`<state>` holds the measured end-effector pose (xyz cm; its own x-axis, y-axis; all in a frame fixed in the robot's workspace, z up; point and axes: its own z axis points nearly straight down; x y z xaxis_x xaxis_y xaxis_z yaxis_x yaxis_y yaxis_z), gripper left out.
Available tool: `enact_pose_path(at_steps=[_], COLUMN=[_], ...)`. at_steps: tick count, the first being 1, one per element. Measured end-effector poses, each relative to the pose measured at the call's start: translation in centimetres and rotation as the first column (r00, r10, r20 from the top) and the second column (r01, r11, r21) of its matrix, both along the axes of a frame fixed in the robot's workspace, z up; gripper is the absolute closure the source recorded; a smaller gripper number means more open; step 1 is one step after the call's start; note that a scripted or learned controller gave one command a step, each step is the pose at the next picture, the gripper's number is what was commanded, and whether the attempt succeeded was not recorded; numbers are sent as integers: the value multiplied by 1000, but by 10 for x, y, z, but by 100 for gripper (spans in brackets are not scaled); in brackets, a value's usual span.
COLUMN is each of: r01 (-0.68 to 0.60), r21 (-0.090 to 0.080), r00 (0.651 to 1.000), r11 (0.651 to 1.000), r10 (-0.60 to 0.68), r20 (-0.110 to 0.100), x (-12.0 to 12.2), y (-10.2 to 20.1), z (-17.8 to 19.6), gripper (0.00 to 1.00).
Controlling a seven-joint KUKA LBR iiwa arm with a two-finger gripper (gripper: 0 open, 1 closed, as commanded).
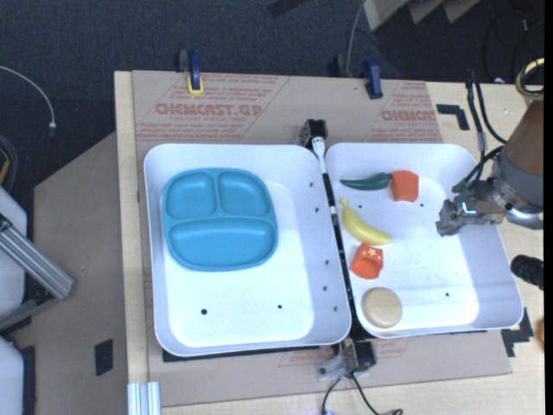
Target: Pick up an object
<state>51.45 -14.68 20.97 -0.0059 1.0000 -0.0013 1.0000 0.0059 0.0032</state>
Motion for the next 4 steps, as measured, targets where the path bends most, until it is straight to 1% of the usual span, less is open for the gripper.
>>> enact_pose_path(at_steps=[1, 2, 3, 4], r01=[0, 0, 0, 0], r21=[2, 2, 3, 3], r00=[1000, 1000, 1000, 1000], r11=[1000, 1000, 1000, 1000], r10=[0, 0, 0, 0], r20=[-1, -1, 0, 0], x=[11, 24, 37, 55], y=[42, 98, 147, 196], z=[1, 14, 24, 25], gripper=[100, 100, 100, 100])
